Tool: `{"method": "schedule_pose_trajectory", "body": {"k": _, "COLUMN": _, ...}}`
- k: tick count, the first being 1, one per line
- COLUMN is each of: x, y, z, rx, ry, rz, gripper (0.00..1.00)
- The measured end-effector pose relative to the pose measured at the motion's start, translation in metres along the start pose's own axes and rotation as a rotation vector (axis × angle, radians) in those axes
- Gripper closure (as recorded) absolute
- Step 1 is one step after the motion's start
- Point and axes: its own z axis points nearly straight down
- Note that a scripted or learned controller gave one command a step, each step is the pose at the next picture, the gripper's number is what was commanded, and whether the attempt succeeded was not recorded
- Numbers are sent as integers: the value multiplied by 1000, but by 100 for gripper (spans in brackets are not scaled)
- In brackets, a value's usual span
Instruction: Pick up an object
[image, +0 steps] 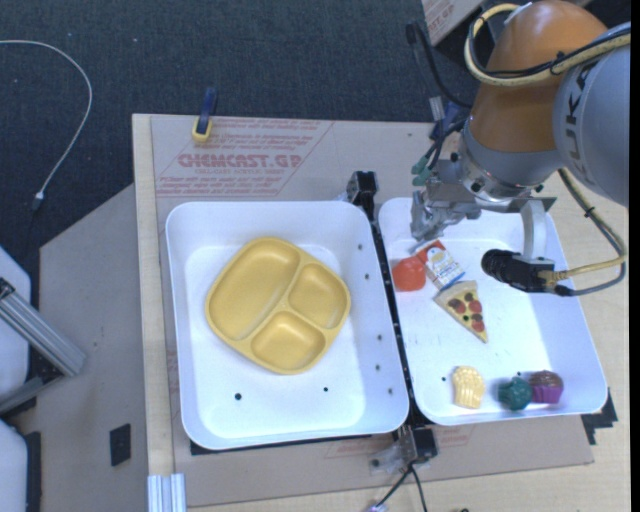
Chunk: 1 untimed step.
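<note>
Fig. 1. I see the gripper (432, 226) low at the far-left corner of the right bin (575, 330), just above a small red-and-white carton (442, 265) and an orange-red toy (408, 273). Risks, as I judge them: the two items touch, so a closing grasp may nudge one aside or catch both; the bin wall is close. The fingers appear narrowly parted, with nothing visibly between them. A pizza-slice toy (464, 306) lies nearby.

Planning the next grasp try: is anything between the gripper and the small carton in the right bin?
Nothing visible is. The gripper hangs just above the small carton in the right bin. The orange piece sits close beside the carton's left; the pizza slice lies just below.
</note>
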Motion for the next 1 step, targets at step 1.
{"method": "schedule_pose_trajectory", "body": {"k": 1, "x": 41, "y": 16, "z": 8, "rx": 0, "ry": 0, "rz": 1, "gripper": 100}}
